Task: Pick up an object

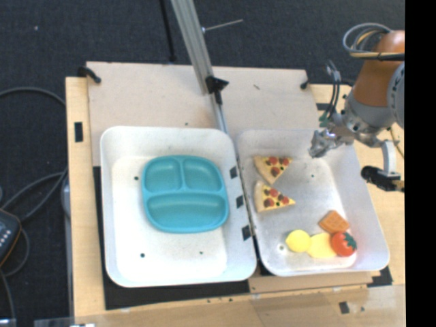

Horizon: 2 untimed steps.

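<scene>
A: We are looking at the grey two-finger gripper (pixel 319 146) hanging over the upper right of the right white bin (pixel 354 182). We cannot tell how far it is parted, and we are seeing nothing in it.

B: Where are the pickable things lying?

A: Two toy pizza slices (pixel 272 167) (pixel 273 197) are sitting at that bin's left side. A yellow lemon-like piece (pixel 298 240), a pale yellow round piece (pixel 320 246), an orange waffle piece (pixel 333 221) and a red tomato toy (pixel 344 244) are crowding its lower right, touching one another.

B: And around them?

A: A turquoise divided plate (pixel 184 193) is lying in the left white bin (pixel 122 182), and a slanted metal bar (pixel 194 33) is reaching down between the bins.
</scene>
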Each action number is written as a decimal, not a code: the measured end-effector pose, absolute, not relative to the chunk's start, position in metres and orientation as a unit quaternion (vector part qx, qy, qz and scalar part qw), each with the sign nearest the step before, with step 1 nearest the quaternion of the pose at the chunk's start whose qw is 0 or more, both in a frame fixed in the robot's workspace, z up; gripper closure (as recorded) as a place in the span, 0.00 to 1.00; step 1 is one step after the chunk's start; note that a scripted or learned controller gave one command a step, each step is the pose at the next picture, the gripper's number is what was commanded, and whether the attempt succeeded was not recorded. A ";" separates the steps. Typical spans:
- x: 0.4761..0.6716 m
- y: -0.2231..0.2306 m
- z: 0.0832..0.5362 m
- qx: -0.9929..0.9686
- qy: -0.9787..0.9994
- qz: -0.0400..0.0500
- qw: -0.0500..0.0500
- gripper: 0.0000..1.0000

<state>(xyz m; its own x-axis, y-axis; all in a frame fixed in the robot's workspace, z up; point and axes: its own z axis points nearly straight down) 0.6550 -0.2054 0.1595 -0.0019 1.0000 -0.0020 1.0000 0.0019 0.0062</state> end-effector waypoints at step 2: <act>0.655 -0.165 0.213 0.705 0.709 0.000 0.001 1.00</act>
<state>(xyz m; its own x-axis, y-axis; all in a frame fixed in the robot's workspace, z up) 0.6546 -0.1647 0.2130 -0.0052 1.0000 -0.0005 1.0000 0.0052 0.0012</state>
